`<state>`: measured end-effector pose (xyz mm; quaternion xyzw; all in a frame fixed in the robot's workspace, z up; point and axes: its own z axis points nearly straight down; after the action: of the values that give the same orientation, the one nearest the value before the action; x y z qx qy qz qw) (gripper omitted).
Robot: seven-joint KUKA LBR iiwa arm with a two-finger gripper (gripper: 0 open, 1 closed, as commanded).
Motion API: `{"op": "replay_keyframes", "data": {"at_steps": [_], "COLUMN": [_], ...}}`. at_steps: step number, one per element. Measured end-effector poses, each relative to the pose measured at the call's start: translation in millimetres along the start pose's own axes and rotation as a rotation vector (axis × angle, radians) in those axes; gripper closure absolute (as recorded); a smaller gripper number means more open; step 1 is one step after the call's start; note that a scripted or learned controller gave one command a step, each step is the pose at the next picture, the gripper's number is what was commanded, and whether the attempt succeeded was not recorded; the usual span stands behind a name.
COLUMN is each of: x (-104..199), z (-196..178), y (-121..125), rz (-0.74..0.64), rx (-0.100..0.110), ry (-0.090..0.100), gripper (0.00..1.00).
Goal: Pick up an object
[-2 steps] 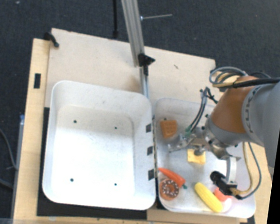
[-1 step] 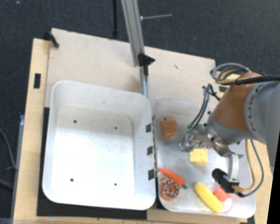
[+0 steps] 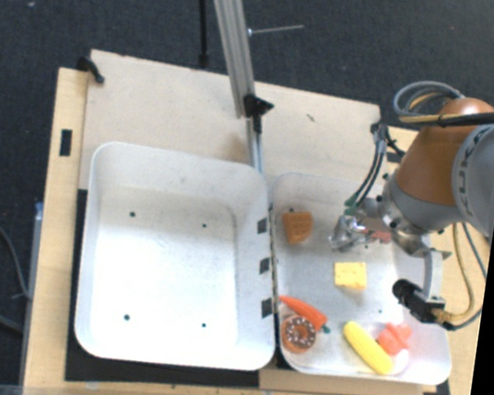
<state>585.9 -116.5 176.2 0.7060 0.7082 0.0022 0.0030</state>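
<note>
Gripper (image 3: 349, 233) sits low over the right bin (image 3: 321, 194), in its upper half, and from this slanted view I cannot tell how far it is open or whether anything is in it. Behind it the arm (image 3: 472, 170) comes in from the right, grey body with the orange band (image 3: 431, 164) bulging just above the wrist, cables looping off the top and down the side.

Over to the bins on the desk (image 3: 152, 95). In the right one, a brown rounded piece (image 3: 297, 226) lies just left of the gripper, near but apart. A yellow block (image 3: 350, 276) rests just below the gripper. Down at the front edge: a carrot (image 3: 302, 310) touching a round brown doughnut-like item (image 3: 299, 334), then a banana (image 3: 367, 347) lying tilted, and beside it a small red-orange piece (image 3: 396, 337). The left bin (image 3: 113, 172) shows its white floor with a few dark specks.

A black fitting on the arm (image 3: 416, 300) overhangs the right bin's far side, and the red-orange piece is too small to name.
</note>
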Motion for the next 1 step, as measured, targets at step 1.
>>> {"op": "replay_keyframes", "data": {"at_steps": [1], "x": [-10.8], "z": [-55.4], "y": [-1.7], "rz": [0.003], "rx": [0.0], "ry": [-0.001], "gripper": [1.0]}}
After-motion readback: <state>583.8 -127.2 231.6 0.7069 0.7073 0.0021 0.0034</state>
